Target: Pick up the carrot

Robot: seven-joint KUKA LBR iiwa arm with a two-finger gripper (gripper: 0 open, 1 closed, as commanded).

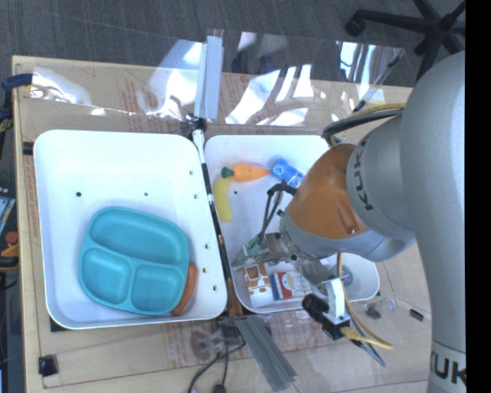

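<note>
The carrot point(247, 172), orange with a pale green end, lies on its side near the far wall of the right bin point(229, 155). A yellow banana point(222, 196) is just left of it and a small blue object point(285, 173) just right of it. My gripper point(260, 249) hangs below the orange wrist band over the middle of the right bin, nearer the front than the carrot and apart from it. The arm's bulk hides most of the gripper and the bin's right half.
A printed carton point(272, 285) lies at the front of the right bin, just under the gripper. The left bin point(57, 162) holds a blue divided plate point(135, 259) with an orange-brown sausage-like item point(187, 288) at its right edge. A clear screen stands behind the bins.
</note>
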